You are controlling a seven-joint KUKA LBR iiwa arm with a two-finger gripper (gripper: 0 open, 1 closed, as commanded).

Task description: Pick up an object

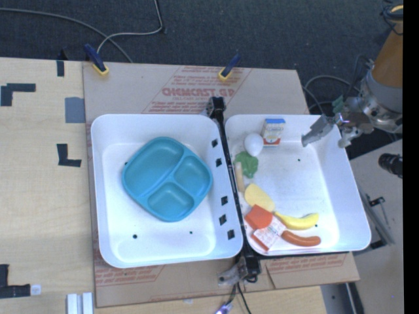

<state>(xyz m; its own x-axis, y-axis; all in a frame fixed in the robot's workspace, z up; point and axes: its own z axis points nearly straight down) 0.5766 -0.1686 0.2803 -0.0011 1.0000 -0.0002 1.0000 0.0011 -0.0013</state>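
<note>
While the arm waits at the right edge of the frame, down at the bottom of the right bin (340, 195) we've got the food toys packed together: a red sausage (301, 239) lying along the lower rim, a yellow banana (298, 221) just above it, and to their left an orange-red block (259, 217) sitting on a white packet with red print (267, 237), the print too small to read. Just above the block lies a pale yellow piece (256, 195). Moving up along the divider, a green leafy toy (247, 163), then a white egg (253, 143) touching it from above, and beside the egg a small carton (273, 131) standing upright, blue on top with a red patch on its face — lettering not legible.

Over in the left bin (105, 175), a blue three-compartment plate (167, 178) sits tilted in the middle.

Up at the right bin's upper right rim, the gripper (329, 131) hangs over the edge, fingers spread apart, nothing between them, well apart from every toy.

Farther back, the cardboard sheet (190, 90) under the bins carries red mirrored print, seemingly "CHEMGRATE", pinned by two blue-and-yellow clamps (96, 59).
</note>
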